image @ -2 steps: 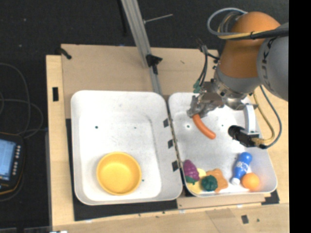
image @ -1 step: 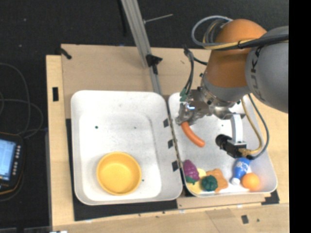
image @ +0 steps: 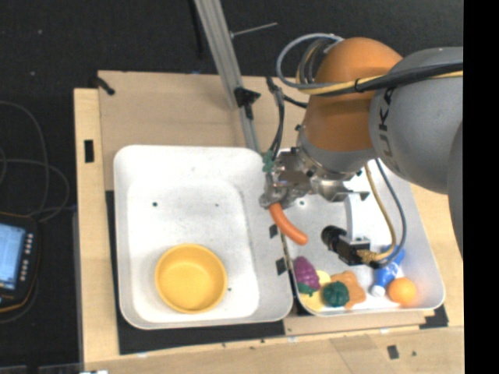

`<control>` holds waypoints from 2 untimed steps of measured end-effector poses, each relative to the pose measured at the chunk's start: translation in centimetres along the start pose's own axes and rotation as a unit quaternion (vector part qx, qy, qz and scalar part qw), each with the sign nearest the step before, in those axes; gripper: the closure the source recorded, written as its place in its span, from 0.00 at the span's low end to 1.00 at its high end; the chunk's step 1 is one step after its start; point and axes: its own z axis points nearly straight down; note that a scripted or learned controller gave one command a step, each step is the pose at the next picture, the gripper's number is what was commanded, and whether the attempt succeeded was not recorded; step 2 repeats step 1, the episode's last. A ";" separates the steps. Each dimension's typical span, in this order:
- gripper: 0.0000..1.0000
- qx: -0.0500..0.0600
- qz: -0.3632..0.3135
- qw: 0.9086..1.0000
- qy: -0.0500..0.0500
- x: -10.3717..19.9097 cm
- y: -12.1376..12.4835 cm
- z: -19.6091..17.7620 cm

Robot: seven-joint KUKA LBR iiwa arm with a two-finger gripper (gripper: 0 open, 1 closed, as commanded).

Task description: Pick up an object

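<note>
Orange plastic, long and carrot-shaped, is what's pinched at its top end between the two metal fingers of the grey arm's gripper (image: pixel 277 199); that orange toy carrot (image: pixel 288 224) hangs slanted over the left edge of the right-hand white bin (image: pixel 427 265). The jaws look closed nearly to touching on the tip. Such a thin end-grip should be treated gently: a slow, straight lift is advised, no swinging, since the carrot could pivot or slip. Below and to the right, a purple toy (image: pixel 306 274), a green toy (image: pixel 336 294) and a small orange ball (image: pixel 401 290) are best kept clear of.
</note>
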 end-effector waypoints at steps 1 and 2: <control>0.00 0.000 0.003 1.000 0.000 -0.3 0.0 0.0; 0.00 0.000 0.003 1.000 0.000 -0.3 0.0 0.0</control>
